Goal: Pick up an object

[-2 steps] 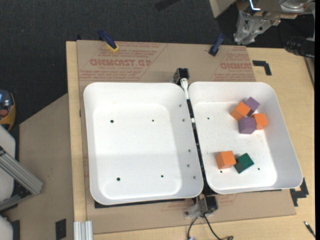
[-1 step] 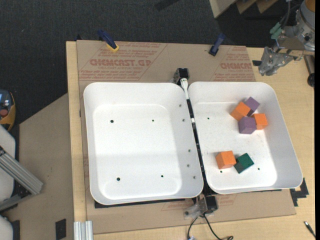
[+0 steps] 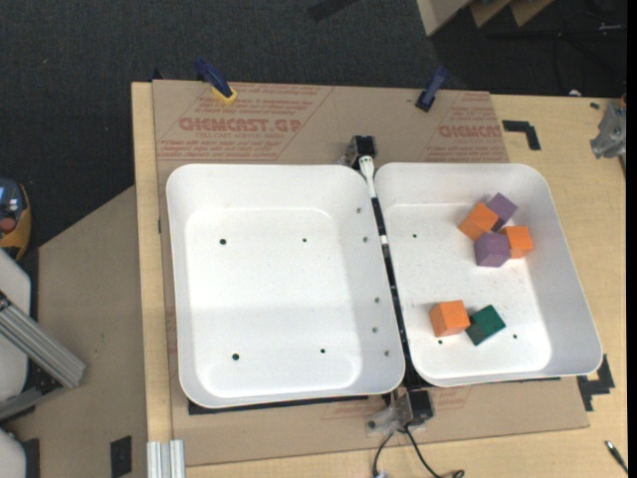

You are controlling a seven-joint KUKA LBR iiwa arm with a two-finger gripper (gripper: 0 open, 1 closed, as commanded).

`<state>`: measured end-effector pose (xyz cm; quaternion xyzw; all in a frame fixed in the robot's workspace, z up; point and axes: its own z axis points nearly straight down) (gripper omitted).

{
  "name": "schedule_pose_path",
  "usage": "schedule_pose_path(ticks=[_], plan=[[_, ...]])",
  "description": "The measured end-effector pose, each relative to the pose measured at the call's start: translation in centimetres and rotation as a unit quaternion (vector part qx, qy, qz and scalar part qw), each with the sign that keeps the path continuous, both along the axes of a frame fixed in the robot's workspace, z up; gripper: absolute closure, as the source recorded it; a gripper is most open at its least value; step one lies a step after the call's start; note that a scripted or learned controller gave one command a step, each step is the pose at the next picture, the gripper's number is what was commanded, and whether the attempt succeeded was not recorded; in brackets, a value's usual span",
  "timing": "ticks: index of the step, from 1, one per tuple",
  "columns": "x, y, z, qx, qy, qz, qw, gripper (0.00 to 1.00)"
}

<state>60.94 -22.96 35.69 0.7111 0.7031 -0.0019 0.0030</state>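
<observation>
Looking down, we see matte cubes (image 3: 481, 220) in the smooth right bin (image 3: 557, 297); claw state: cannot tell.

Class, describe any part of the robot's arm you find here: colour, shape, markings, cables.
A small pale grey metal part pokes in at the right edge, beyond the right bin's far corner. It looks angular. No markings or cables can be made out; it is too small to name.
</observation>
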Motion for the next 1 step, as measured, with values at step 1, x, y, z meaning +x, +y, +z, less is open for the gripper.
schedule_pose_path(ticks=[1], plan=[[4.48, 13.29, -18.90, 0.0076, 0.008, 0.011, 0.9999, 1.00]])
